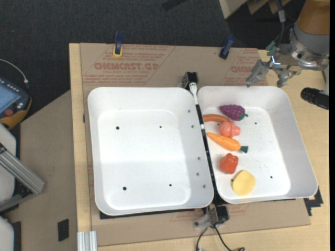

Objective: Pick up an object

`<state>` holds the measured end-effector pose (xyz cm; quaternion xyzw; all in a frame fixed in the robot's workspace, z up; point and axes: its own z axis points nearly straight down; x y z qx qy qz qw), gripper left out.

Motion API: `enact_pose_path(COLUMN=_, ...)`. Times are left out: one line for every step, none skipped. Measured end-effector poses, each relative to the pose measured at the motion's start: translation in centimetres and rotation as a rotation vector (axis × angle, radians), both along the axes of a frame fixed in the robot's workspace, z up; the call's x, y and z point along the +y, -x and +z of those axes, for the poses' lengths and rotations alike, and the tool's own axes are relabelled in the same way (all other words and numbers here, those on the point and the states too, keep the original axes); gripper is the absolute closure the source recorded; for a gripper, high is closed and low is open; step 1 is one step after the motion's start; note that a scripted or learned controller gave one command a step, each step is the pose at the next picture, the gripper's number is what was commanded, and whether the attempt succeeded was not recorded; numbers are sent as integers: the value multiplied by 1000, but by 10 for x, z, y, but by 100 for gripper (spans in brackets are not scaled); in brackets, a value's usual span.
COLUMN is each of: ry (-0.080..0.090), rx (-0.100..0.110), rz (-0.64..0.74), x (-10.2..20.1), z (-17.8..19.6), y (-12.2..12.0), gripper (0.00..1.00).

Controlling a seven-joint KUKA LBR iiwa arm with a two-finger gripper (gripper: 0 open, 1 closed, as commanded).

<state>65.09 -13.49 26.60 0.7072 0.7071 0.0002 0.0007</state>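
Two shallow white bins side by side on the desk point(157, 61). The tool point(267, 73) hangs above the far edge of the right bin point(293, 135), fingers spread and holding nothing. Toy foods lie along the right bin's left half: purple grapes point(232, 111) farthest, then an orange sausage-like piece point(215, 118), a pink item point(229, 129), a carrot point(224, 141), a red pepper point(229, 163) and, nearest, a yellow lemon-like piece point(243, 183). The left bin point(104, 109) lies beside it, their rims touching.
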Motion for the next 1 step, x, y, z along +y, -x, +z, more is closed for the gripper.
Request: enact_pose_path(ry=1, rx=-20, rz=9, x=66, z=152, y=-18, gripper=0)
